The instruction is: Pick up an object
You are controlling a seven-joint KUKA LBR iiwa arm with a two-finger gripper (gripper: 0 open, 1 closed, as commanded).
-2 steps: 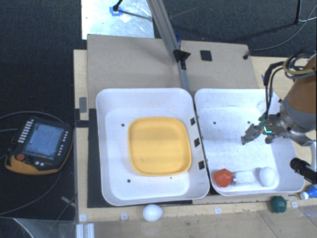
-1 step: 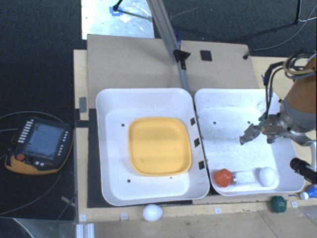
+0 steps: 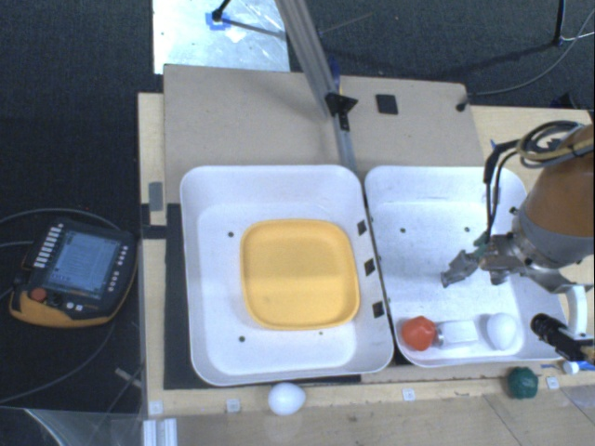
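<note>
A grey arm reaches into the right bin (image 3: 409, 193), its gripper (image 3: 462, 269) poised low over bare white floor; whether it is open cannot be told, and nothing is seen in its grasp; the likely targets, an orange ball (image 3: 418, 333) and a white egg-shaped object (image 3: 501, 330), lie along that bin's near wall, apparently settled there, just short of the gripper; left of the right bin, a second bin holds a yellow plate (image 3: 299, 273); both sit on a pale desk (image 3: 251, 110) over dark carpet; a control pendant (image 3: 72, 272) lies far left.
</note>
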